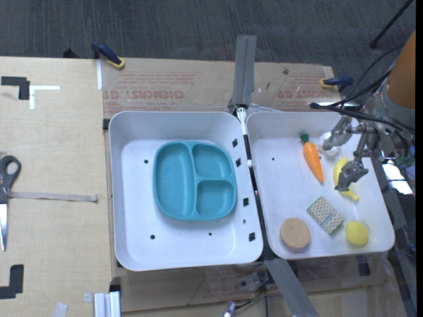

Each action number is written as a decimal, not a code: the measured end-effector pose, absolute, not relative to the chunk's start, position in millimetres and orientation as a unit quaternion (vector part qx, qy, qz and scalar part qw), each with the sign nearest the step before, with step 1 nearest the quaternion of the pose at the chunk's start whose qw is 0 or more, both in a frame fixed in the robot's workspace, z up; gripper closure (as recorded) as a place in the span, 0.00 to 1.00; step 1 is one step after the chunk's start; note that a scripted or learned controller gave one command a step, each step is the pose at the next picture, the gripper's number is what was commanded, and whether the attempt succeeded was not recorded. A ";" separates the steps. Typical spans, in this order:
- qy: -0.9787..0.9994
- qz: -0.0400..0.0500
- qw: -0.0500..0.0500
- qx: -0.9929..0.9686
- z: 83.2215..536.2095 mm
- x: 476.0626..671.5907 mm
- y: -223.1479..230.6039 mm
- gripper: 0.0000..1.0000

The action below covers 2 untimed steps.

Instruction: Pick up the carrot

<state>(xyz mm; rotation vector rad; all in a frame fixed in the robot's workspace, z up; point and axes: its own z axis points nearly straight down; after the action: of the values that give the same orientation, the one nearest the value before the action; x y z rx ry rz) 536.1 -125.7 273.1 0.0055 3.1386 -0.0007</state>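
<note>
Orange plastic carrot with green top (pixel 312 160) lies in right white shallow bin (pixel 277 207), upper middle, tip pointing toward near edge. Metal two-finger gripper (pixel 345 160) hovers just right of carrot, over yellow banana-shaped toy (pixel 342 177) — jaws apart, nothing between them. Same bin holds round tan disc (pixel 295 234), patterned block (pixel 325 214), yellow lemon (pixel 357 233). Left bin (pixel 129 197) — teal divided plate (pixel 195 179).

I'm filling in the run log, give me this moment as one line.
carrot: lying in right bin, not held | pincer: open, right of carrot over banana | plate: left bin
</note>
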 end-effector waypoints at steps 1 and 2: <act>0.999 0.000 0.001 0.041 169.3 595.6 -166.0 0.00; 0.999 0.000 0.002 0.052 93.3 625.2 -142.3 0.00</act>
<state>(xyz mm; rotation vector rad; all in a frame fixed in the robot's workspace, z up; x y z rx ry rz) 625.2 -142.3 93.3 0.1642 3.1329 -0.0003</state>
